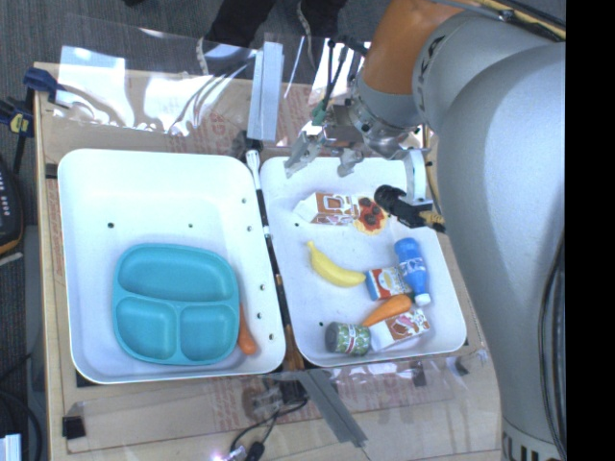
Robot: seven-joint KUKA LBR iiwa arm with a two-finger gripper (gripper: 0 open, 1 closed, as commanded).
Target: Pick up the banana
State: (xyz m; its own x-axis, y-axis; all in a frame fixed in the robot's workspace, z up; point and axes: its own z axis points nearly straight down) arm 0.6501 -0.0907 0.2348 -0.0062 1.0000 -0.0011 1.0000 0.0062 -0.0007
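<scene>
Note the banana (336, 268): it lies in the right bin (288, 257), left of centre, by itself on bare white floor. Your hand (325, 154) hangs above that bin's far rim with its fingers spread and nothing between them, well apart from the fruit. To the banana's right you see a small carton (389, 281) just beside its tip, then a blue bottle (411, 267), a carrot (388, 309) and a green can (348, 338) nearer you. A flat packet (338, 209) lies on the far side. The left bin (86, 257) holds a teal divided plate (178, 303). The likely failure is a glancing descent: the curved, smooth skin may roll aside, or a finger may catch the carton instead.
</scene>
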